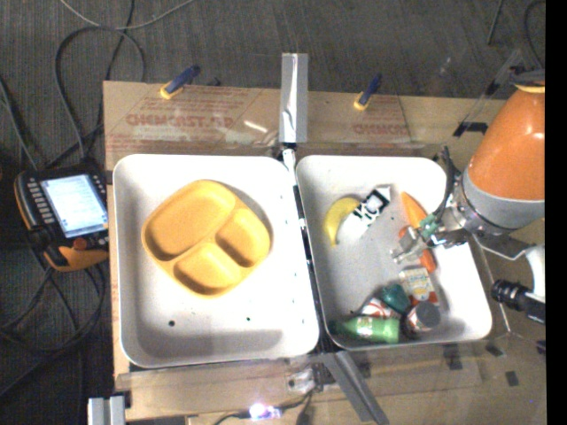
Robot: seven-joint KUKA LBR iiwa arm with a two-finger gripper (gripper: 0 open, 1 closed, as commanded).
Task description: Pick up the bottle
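Our claw (409, 244) hovers low in the right bin (310, 237), over the orange carrot (415, 211); whether it is clenched or released we cannot tell. We see the green bottle (370, 328) lying on its side against the near wall, touching a can (423, 315). We risk closing on the carrot, or nudging the crowded clutter so the bottle rolls.

Glossy green plastic bottle (370, 328); matt yellow plastic tray (207, 235); smooth white bins (213, 343).
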